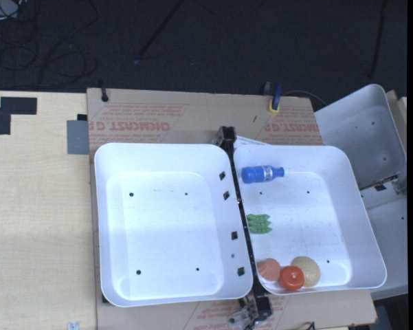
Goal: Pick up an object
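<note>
Near corner, right bin (361, 253): red ball (292, 277) touching a pink ball (268, 269) and a tan ball (307, 269).
Middle: green pod (258, 223) by the divider.
Far: blue bottle (262, 174) lying flat.
My gripper: cannot tell its state.

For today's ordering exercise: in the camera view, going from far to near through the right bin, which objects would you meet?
Blue bottle → green object → tan round object, with the pinkish one level with it → red ball.

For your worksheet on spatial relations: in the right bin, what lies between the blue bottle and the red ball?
The green object lies between the blue bottle and red ball, seen in the camera view.
</note>
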`<state>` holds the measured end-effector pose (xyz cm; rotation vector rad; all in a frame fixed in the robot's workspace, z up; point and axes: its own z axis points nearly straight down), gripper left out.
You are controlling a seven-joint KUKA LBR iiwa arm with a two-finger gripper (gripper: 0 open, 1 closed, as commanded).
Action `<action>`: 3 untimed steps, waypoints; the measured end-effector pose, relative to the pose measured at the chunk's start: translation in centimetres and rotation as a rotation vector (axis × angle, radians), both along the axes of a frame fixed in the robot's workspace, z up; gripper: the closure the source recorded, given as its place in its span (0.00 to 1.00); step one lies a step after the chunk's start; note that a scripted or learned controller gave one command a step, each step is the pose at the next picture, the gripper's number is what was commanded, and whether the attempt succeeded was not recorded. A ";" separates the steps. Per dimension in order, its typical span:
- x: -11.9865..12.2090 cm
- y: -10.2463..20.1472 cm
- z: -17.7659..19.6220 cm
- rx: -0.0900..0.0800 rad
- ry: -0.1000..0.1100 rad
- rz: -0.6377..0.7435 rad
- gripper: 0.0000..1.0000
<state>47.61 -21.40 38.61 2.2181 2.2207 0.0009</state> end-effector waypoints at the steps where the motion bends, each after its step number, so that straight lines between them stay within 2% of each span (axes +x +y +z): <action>1: 0.0 0.1 -3.0 0.002 0.006 -0.002 1.00; 2: 0.0 0.1 -3.7 0.002 0.005 -0.002 1.00; 3: 0.0 0.0 0.8 0.000 0.000 0.001 1.00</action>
